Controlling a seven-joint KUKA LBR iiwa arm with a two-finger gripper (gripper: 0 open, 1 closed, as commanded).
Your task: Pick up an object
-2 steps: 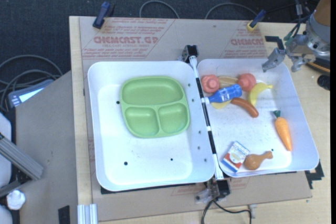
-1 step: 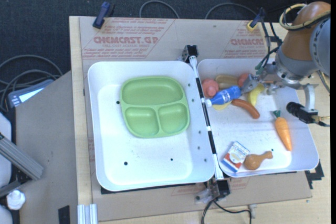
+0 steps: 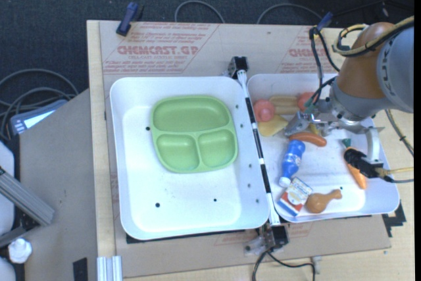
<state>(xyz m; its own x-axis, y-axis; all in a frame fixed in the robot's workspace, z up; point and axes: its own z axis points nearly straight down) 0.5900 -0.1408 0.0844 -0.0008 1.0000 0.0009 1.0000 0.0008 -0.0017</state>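
A pale green three-compartment plastic tray (image 3: 194, 131) is lying in the left shallow white bin (image 3: 131, 207). The grey arm's two-finger gripper (image 3: 306, 124) is hanging low over the right white bin (image 3: 388, 197), above an orange sausage-shaped toy (image 3: 309, 139). A blue-and-white bottle (image 3: 291, 162) is lying beside it, a tan drumstick toy (image 3: 321, 199) near the front edge.

The grey arm (image 3: 395, 69) enters from the right, its orange band (image 3: 360, 72) sitting just above the wrist. It bends down and leftward, the gripper (image 3: 304, 126) set low.
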